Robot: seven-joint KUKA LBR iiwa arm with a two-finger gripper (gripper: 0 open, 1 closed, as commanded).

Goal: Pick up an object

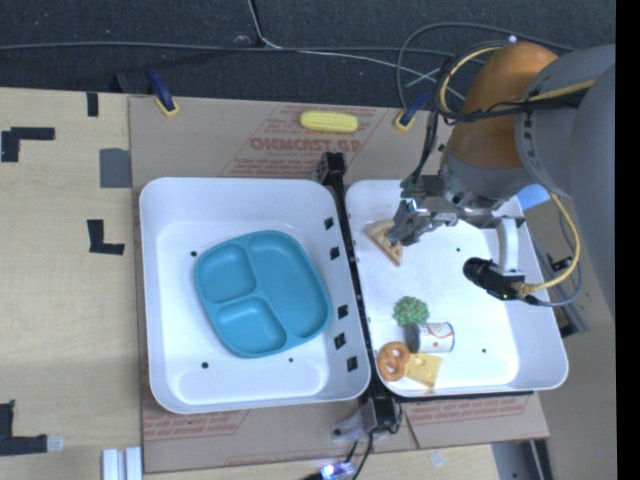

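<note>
My gripper (403, 230) hangs low over the back left of the right bin (500, 373), right at a tan wedge of toast (384, 239) that lies on the bin floor. The fingers come down onto the wedge's right side. Near the bin's front lie a green broccoli piece (410, 311), a small white can (436, 337), a brown pretzel (392, 360) and a yellow cheese wedge (424, 370). The grey arm with its orange band (500, 108) reaches in from the upper right.
The left bin (170, 368) holds a blue divided plate (262, 292). A yellow banana (328, 121) lies on the cardboard behind the bins. A black part with cable (492, 274) juts into the right bin from the arm. Black clips run along the divider between the bins.
</note>
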